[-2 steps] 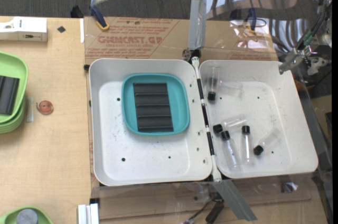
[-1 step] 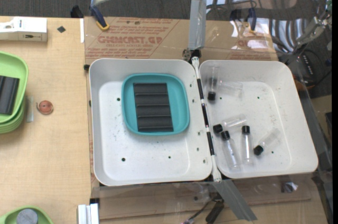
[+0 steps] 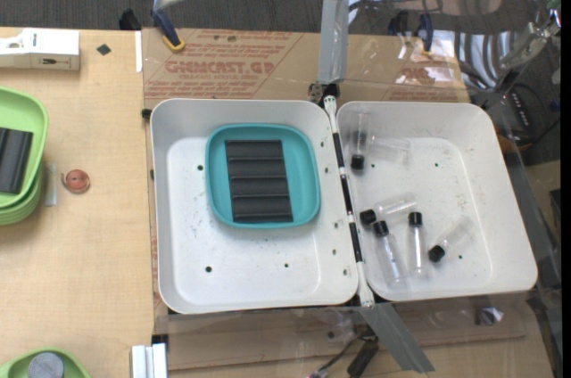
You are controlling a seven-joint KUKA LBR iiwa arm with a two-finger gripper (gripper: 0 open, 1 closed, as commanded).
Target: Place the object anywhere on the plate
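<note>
1. The gripper at the far right edge, near the top corner, is hard to make out: a thin metallic shape point(image 3: 535, 42) lies there against clutter, and its state cannot be told.
2. The clear plastic vials in the right bin are transparent against the white floor; their black caps mark them, and their bodies are faint.
3. A light green tray point(image 3: 20, 155) at the left edge is cut off by the frame and holds a dark ribbed insert.
4. The left shallow white bin point(image 3: 178, 269) holds a teal square plate with rounded corners point(image 3: 263, 176). A dark grey ribbed rectangular pad point(image 3: 259, 180) lies in the centre of the plate.
5. The right shallow white bin point(image 3: 486, 269) holds the vials: one point(image 3: 358, 144) near its left wall, upper part; three point(image 3: 384, 220) grouped together in the lower middle; one point(image 3: 449, 241) further right, apart from the group.
6. Both bins rest side by side, touching, on the wooden surface point(image 3: 80, 278), over brown printed cardboard point(image 3: 232, 64).
</note>
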